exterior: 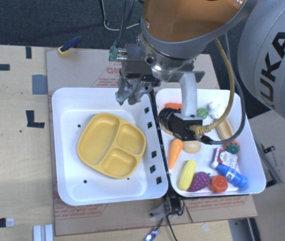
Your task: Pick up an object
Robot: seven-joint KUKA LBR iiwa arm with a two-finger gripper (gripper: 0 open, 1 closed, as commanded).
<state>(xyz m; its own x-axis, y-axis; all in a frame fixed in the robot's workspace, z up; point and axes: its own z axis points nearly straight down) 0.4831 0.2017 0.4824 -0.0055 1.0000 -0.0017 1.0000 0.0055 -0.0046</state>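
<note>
The gripper (130, 95) is hanging over the top right corner of the left bin (62, 134), close to the divider between the 2 bins, and whether it is spread or pressed together cannot be told from this angle; nothing is showing between its tips.

Taking the yellow divided plate (112, 144) as the landmark: it is lying flat in the middle of the left bin, below and left of the gripper, apart from it. The right bin (250, 144) is sitting to the plate's right. In it, nearest the plate, an orange carrot (174, 152) is lying beside the divider, with a yellow corn cob (186, 174) just below it and a purple grape bunch (199, 181) touching the corn's right side. Further right of the plate, a red tomato (219, 184) and a blue bottle (233, 175) are resting near the bin's lower edge. A black cable (233, 127) is looping over the right bin's upper half.
</note>
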